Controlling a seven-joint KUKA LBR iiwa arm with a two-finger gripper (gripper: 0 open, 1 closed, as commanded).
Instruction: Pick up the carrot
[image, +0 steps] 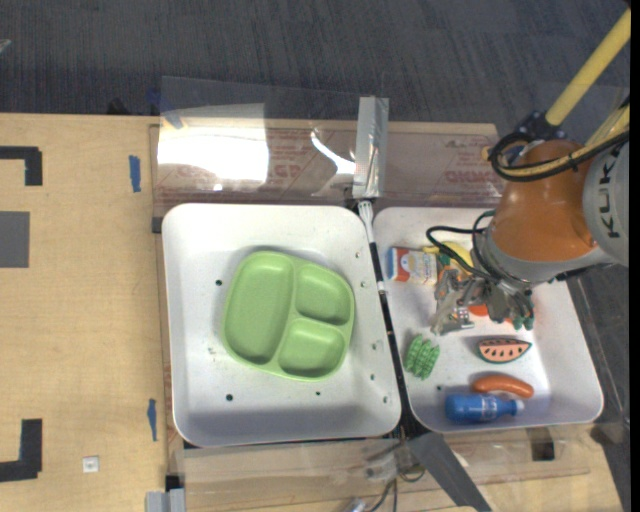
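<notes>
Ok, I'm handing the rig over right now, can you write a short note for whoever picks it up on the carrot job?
Gripper: the two-finger metal gripper hangs low over the right shallow white bin, near its middle; whether its fingers are open or shut cannot be made out.
Carrot: a small orange carrot with a green top seems to lie right beside the gripper, partly hidden by the arm.
Also in that bin: watermelon slice, orange sausage, blue bottle, green bumpy piece. The green divided plate sits in the left white bin.
Done: approach. Left: confirm the grasp, lift.
</notes>
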